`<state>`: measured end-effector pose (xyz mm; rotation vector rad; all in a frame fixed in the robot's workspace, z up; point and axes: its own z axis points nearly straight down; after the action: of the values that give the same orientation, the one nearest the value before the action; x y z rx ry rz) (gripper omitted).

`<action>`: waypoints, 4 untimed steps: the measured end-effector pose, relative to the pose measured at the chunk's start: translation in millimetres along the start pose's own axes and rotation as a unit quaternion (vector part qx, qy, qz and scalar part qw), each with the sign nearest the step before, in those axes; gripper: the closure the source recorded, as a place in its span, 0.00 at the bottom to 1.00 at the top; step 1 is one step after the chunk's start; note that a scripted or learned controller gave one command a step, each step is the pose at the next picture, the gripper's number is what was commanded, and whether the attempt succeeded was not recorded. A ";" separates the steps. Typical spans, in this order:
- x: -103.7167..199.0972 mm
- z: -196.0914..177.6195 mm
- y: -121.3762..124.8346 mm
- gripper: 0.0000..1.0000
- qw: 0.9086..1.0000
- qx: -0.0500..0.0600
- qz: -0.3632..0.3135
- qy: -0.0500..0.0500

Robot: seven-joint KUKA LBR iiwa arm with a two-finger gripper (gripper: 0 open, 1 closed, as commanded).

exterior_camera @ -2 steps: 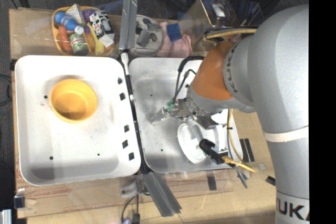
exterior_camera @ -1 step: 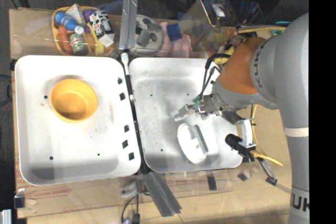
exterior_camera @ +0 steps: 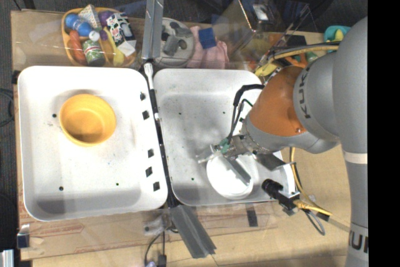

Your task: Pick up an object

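In the left bin (exterior_camera: 44, 153) rests a yellow bowl (exterior_camera: 87, 119), upright, toward the bin's back left. A white round dish (exterior_camera: 226, 183) lies at the front of the right bin (exterior_camera: 187, 109). My gripper (exterior_camera: 230, 157) reaches in from the right and sits low over the dish's back edge, partly covering it. The grey wrist with its orange band (exterior_camera: 278, 110) hangs over the right side of that bin. I cannot make out whether anything is held.
Behind the bins stands a yellow basket (exterior_camera: 94, 34) of several small items. Next to it lie a grey part (exterior_camera: 175, 40), a blue block (exterior_camera: 207, 36) and a pink cloth (exterior_camera: 212, 56). Cables (exterior_camera: 306, 203) trail off the right bin's front right corner.
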<state>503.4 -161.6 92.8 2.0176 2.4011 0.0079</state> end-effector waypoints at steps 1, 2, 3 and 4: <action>0.4 -6.4 1.0 1.00 1.000 0.002 -0.002 0.002; 0.1 -6.4 0.8 0.00 1.000 0.002 -0.002 0.001; 23.4 -11.4 34.4 0.00 1.000 0.007 0.001 0.002; 1.5 -37.6 7.6 0.00 1.000 0.007 -0.011 0.002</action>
<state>510.3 -158.8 130.5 1.9983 2.4335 -0.0037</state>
